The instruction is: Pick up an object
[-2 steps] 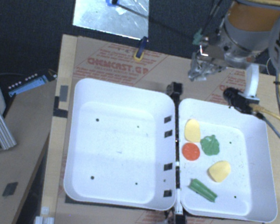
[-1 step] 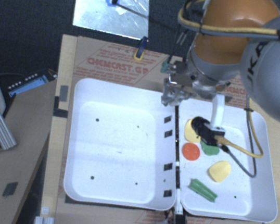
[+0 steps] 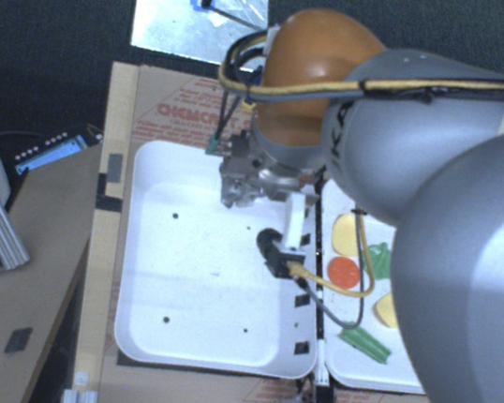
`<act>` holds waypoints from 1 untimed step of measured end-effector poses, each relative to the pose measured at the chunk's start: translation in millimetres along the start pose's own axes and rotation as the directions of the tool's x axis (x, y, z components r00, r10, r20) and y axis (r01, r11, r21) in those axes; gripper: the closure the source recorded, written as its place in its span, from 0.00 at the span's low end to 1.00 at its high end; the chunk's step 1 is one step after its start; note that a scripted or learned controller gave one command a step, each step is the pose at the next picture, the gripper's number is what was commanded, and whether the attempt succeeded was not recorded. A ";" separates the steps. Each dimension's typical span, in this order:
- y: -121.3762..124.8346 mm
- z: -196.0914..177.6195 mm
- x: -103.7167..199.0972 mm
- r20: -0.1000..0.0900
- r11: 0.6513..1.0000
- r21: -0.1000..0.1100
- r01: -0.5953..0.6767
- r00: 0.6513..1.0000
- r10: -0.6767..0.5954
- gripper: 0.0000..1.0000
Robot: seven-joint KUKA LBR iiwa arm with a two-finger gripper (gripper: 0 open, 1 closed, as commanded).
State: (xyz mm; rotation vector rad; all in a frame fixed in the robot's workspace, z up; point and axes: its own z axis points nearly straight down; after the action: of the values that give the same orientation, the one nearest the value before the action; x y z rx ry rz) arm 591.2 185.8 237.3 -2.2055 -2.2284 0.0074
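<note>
- KUKA arm at the bench: the gripper [image 3: 233, 193] hangs low over the far end of the bin on the view's left [image 3: 151, 270], its tip close to the white floor. From this slant you cannot tell whether it is open or closed, and nothing shows in its grasp.
- Everything you might pick lies the other way. In the bin on the view's right [image 3: 375, 384], across the shared wall, sit an orange round piece [image 3: 345, 273], a yellow piece [image 3: 349, 230] just beyond it, a green piece [image 3: 378, 260] beside them, and a green stick [image 3: 364, 343] nearer the camera.
- The arm's own bulk hides much of that bin from you.
- The relation to watch: the objects lie toward the view's right of the gripper, the orange piece nearest in line. The green stick's long axis slants down to the right, so a grasp there would likely need the wrist turned across it.
</note>
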 end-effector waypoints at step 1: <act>1.8 -2.9 52.4 -0.002 1.000 -0.009 -0.001 1.000 0.001 1.00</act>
State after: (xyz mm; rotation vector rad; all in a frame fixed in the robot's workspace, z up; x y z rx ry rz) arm 592.5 238.2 240.2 -2.2102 -2.2311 -0.0049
